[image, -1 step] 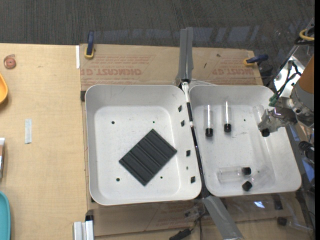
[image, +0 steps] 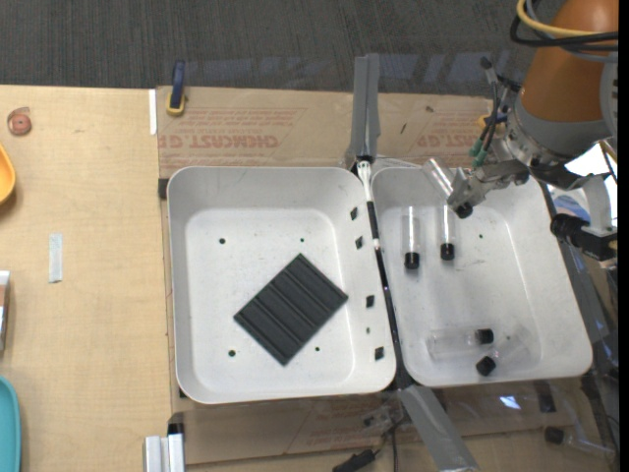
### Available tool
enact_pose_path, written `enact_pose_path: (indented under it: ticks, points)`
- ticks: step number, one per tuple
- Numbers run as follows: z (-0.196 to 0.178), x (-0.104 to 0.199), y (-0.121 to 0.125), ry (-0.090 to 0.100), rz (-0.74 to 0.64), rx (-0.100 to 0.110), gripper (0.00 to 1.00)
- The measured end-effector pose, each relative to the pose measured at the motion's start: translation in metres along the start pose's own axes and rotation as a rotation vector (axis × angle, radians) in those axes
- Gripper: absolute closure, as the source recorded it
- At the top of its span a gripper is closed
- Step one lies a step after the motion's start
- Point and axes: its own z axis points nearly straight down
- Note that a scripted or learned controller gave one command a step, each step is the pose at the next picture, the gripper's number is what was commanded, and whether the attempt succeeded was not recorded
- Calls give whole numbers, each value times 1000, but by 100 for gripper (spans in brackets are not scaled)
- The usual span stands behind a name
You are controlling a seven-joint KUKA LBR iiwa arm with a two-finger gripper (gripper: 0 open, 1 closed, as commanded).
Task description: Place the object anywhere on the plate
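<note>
Camera view. Two shallow white bins sit side by side on a sheet of brown cardboard [image: 265, 131], which lies on a pale wooden surface [image: 79, 342].

The left bin [image: 187, 293] holds one item: a dark, ribbed rectangular plate [image: 292, 308]. It lies flat near the middle of the bin floor, turned at an angle to the bin walls and touching none of them.

The right bin [image: 560, 293] holds four clear tubes with black caps. Two lie parallel in the upper half, caps toward the near side: the left upper tube [image: 410, 236] and the right upper tube [image: 447, 232], close together but apart. The other two are by the near wall: one lower tube [image: 462, 342] lying crosswise with its cap at the right end, and another lower tube [image: 486, 365] just beside it, of which little but the cap can be made out. None of the tubes is on the plate; all are in the other bin.

The grey arm [image: 565, 87], with its orange band, comes in from the upper right. The gripper [image: 460, 207] is over the far part of the right bin, just above the upper end of the right upper tube. Whether the gripper is released or clenched cannot be told, and no tube can be confirmed in its grasp.

Elsewhere on the surface: a small pale strip [image: 55, 259] at left, an orange item [image: 5, 180] cut off by the left edge, and a teal item [image: 8, 426] at the lower left corner. A blue-and-yellow clamp [image: 177, 91] sits at the far corner of the cardboard.
</note>
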Motion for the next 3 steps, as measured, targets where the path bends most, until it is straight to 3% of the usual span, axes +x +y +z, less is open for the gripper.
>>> enact_pose_path:
  ticks: [1, 2, 3]
  points:
    - [-49, 37, 50, -2, -488, -3, 100]
    - [-42, 34, 8, -1, -919, -2, 100]
    - [-46, 2, -50, -2, -1213, -4, 100]
